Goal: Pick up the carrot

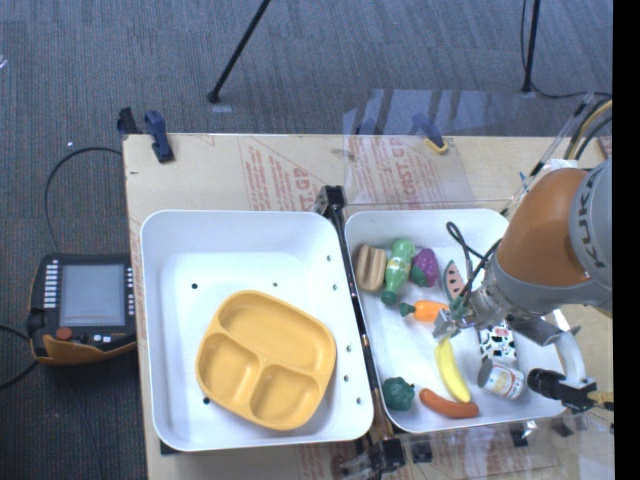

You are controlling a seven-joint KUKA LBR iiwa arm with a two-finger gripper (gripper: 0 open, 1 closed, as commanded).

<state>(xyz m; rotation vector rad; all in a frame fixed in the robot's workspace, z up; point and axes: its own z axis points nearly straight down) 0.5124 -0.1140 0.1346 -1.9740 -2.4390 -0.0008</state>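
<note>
Carrot: just left of the fingers, apparently touching, in the right bin
Fingers' spread: cannot tell

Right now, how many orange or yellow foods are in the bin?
3 in the right bin: the carrot in the middle by the pincer, the banana below it, and the sausage at the front edge. The arm may hide more.
</note>
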